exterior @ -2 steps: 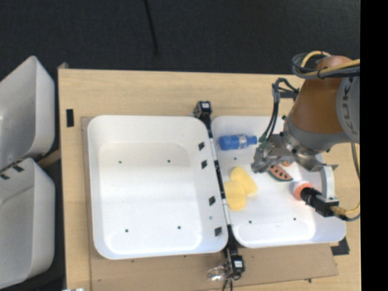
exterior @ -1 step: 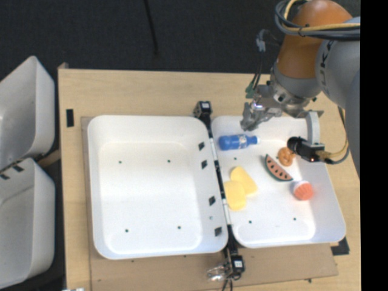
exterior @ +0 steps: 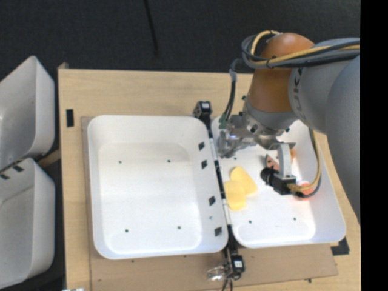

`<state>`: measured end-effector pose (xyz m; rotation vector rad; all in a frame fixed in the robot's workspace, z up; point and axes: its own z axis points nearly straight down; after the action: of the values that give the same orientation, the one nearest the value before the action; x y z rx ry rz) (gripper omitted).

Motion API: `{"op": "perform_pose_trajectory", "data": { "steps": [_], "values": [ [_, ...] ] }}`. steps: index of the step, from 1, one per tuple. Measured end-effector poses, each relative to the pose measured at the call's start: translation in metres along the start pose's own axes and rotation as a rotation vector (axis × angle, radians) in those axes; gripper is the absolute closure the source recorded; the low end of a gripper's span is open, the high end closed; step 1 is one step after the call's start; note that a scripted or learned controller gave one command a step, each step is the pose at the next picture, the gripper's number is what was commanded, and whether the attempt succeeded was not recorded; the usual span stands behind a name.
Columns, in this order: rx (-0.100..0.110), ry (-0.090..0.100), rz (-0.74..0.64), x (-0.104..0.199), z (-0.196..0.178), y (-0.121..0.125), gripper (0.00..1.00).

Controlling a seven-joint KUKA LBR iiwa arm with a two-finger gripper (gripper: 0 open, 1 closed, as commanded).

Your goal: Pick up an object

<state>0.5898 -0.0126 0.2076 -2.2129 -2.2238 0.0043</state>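
On the desk point(exterior: 139, 80) two white bins stand side by side, and the only loose thing I can see for the task is a yellow object point(exterior: 239, 188) in the right bin point(exterior: 303, 223). It lies flat on the bin floor at the 9 o'clock side of this bin, just beside the wall shared with the left bin point(exterior: 151, 187). Its shape is rounded and a little lobed, with a paler top and a deeper yellow part toward 6 o'clock. The arm point(exterior: 285, 83) reaches over the right bin, and the gripper point(exterior: 232, 141) hangs near the same wall, so the yellow object is at about 6 o'clock from it, near but apart. Whether the gripper is released or clenched I cannot tell, because the wrist covers it from above. Nothing is seen held in it. In my judgement the object is light, and it looks like smooth plastic or soft foam, but the picture is too coarse to decide which. If it is smooth, it may slip out of a weak hold. If it is soft, it will give a little under pressure. I would take it across the narrower middle, between the two lobes, closing along the 9 to 3 o'clock line. The near wall is the risk: the side of the gripper toward 9 o'clock has little room there, and a push could slide the object along the floor.
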Motion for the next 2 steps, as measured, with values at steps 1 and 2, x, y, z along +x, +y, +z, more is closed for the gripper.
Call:
{"op": "perform_pose_trajectory", "data": {
  "steps": [1, 2],
  "values": [
    [0.003, 0.001, 0.0, 0.055, 0.008, -0.102, 1.0],
    [-0.007, -0.003, 0.009, 0.007, 0.007, -0.071, 1.0]
  ]
}}
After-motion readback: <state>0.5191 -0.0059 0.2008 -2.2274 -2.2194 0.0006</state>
